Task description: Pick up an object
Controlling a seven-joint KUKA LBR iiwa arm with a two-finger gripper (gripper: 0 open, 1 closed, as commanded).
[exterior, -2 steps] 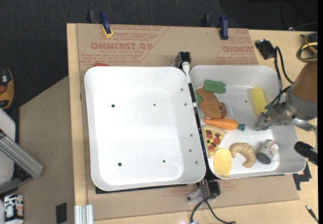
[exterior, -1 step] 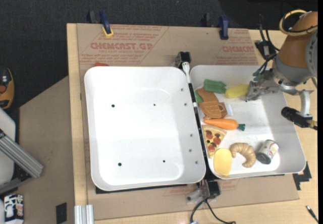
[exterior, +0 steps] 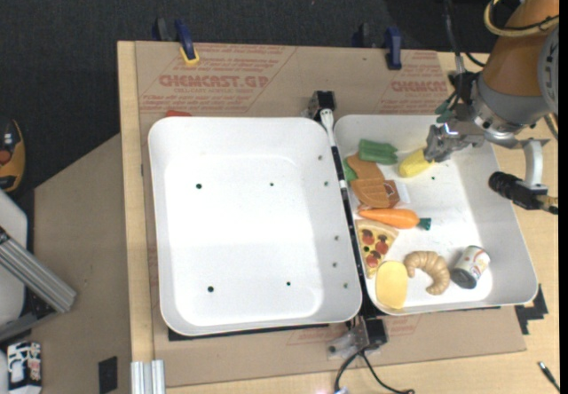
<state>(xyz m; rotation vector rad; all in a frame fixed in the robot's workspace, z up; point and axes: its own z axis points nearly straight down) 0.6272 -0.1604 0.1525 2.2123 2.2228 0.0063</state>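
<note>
The right bin (exterior: 497,232) holds several toy foods: a green piece (exterior: 377,151), a yellow lemon-like piece (exterior: 414,164), a brown bread slice (exterior: 376,191), an orange carrot (exterior: 390,217), a pizza slice (exterior: 376,243), a croissant (exterior: 429,268), a pale yellow piece (exterior: 391,284) and a small can (exterior: 469,266). My gripper (exterior: 438,145) hangs at the bin's far side, just right of the yellow piece and touching or nearly touching it. Nothing shows between its fingers.
The left bin (exterior: 177,232) lies beside the right one on a cardboard sheet (exterior: 266,73) held by blue clamps (exterior: 186,42). A black part (exterior: 515,188) of the arm juts over the right bin's right rim.
</note>
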